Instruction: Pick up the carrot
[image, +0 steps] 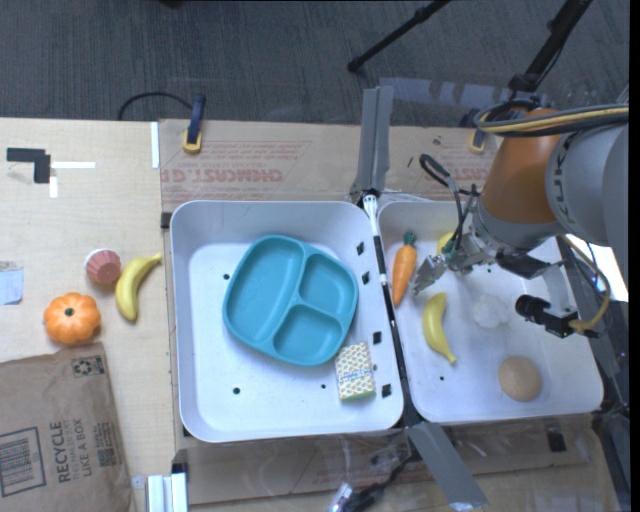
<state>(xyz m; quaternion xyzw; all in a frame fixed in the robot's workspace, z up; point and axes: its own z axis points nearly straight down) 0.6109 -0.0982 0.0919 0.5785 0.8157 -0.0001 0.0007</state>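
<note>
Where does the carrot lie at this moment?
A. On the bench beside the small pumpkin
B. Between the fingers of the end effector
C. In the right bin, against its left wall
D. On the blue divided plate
C: the carrot lies in the right bin along its left wall, just left of the end effector and above a banana.

The desk (80, 190) is topped with flattened brown cardboard. Two shallow white bins sit on it side by side, the left bin (185, 330) and the right bin (590, 395), their inner walls touching. Left of the bins, directly on the cardboard, lie a small orange pumpkin (72, 318), a yellow banana (134, 285) and a pink cupcake (103, 267), the last two just beside each other. A cardboard box (60, 440) printed "RECYCLE" rests at the near left corner.
</note>
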